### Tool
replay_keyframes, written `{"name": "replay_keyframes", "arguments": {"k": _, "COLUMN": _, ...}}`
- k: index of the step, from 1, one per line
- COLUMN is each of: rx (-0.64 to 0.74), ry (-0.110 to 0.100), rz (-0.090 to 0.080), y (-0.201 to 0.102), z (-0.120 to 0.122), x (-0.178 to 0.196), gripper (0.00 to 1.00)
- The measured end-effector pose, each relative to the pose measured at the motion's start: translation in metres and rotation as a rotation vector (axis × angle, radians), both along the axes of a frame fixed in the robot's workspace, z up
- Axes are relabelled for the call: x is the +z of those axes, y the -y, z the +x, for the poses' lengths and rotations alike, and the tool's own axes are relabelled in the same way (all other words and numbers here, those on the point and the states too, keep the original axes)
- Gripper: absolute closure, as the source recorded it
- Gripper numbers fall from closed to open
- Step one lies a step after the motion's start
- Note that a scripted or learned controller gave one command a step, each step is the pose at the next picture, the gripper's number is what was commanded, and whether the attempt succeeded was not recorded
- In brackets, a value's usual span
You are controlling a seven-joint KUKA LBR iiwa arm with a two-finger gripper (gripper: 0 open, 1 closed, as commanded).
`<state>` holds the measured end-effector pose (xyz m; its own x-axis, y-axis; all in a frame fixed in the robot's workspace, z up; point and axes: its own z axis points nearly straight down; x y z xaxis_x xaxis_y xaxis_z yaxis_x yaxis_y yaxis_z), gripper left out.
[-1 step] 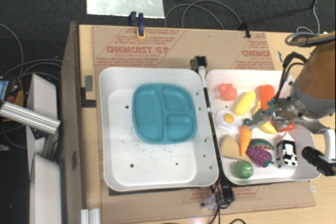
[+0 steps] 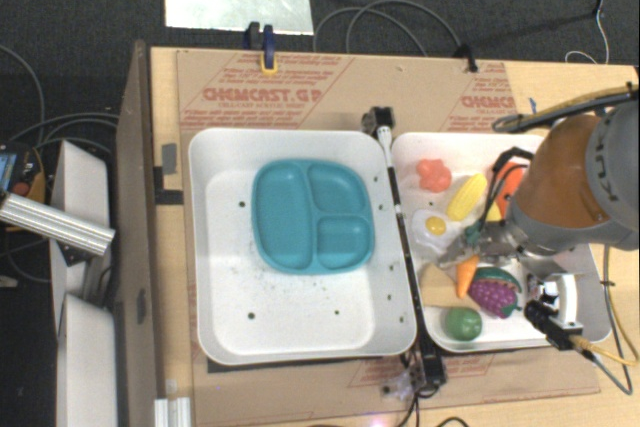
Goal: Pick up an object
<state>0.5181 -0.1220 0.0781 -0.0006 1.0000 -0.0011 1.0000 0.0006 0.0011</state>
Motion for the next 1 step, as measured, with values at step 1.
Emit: {"name": "replay_keyframes", "arguments": {"k": 1, "rx": 0.0, "ry": 0.003, "rz": 0.001, "y": -0.0009, "z": 0.0002, "x": 0.0168, "gripper": 1.0}}
